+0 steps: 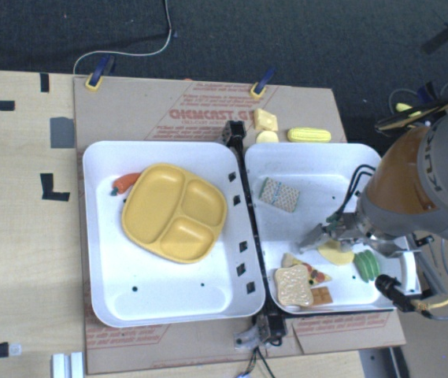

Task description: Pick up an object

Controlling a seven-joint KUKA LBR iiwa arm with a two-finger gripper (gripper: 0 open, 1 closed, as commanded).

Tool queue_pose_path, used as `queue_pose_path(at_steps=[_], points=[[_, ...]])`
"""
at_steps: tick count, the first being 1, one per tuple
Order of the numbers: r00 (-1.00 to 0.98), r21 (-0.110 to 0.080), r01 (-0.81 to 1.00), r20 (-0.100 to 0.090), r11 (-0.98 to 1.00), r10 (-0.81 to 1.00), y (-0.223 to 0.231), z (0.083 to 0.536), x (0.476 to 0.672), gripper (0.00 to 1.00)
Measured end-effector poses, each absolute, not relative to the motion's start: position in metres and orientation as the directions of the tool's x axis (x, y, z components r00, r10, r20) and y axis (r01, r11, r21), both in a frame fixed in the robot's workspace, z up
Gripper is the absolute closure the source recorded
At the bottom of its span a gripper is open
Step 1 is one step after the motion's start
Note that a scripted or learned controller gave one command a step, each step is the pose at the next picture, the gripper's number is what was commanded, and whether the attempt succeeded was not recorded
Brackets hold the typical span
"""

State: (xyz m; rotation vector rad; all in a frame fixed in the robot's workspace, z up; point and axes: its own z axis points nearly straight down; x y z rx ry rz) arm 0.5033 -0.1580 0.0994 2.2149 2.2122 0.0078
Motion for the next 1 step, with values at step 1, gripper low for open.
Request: queue_pose_path(at_steps=[1], points=[[-0.007, 0.007, 1.0, -0.001, 0.007, 1.0, -0.1403, 0.1099, 0.5994, 0.0]])
